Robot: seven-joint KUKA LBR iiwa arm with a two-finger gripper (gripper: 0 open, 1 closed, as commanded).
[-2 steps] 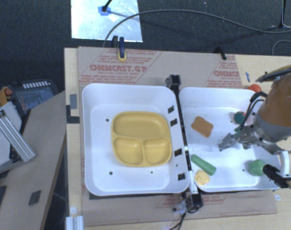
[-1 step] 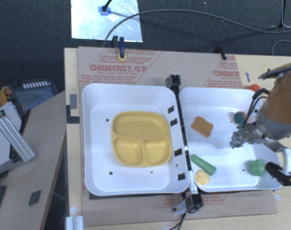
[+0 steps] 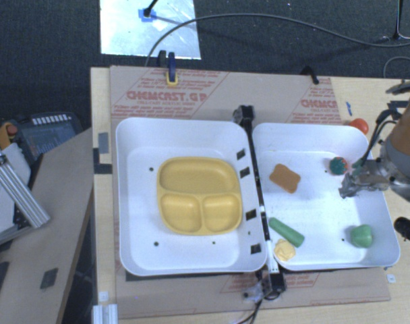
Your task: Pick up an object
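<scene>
While the arm reaches in from the right, its gripper [image 3: 348, 189] hangs over the right bin [image 3: 313, 137], near the right wall. From this slanted view I cannot tell how the gripper stands, and nothing is seen in it.

Five small things lie in the right bin. A teal ball [image 3: 337, 165] is just beside the gripper, up and to the left of it. A green ball [image 3: 361, 235] lies below the gripper, near the front right corner. A brown block [image 3: 285, 178] sits near the middle, well apart from the gripper. A green stick [image 3: 286, 232] and a yellow piece [image 3: 284, 250] lie close together at the front left corner; whether they touch, I cannot tell. The left bin [image 3: 134, 181] bears a yellow tray [image 3: 195, 194] with three compartments.

I judge the teal ball to be the likely target, because it is nearest. It looks like a light toy, probably plastic, smooth and round, so it may roll or slip out when it is pinched off centre. The hold should go across its widest part, from straight above. The brown block seems easier: its flatter sides should give a steadier hold.
</scene>
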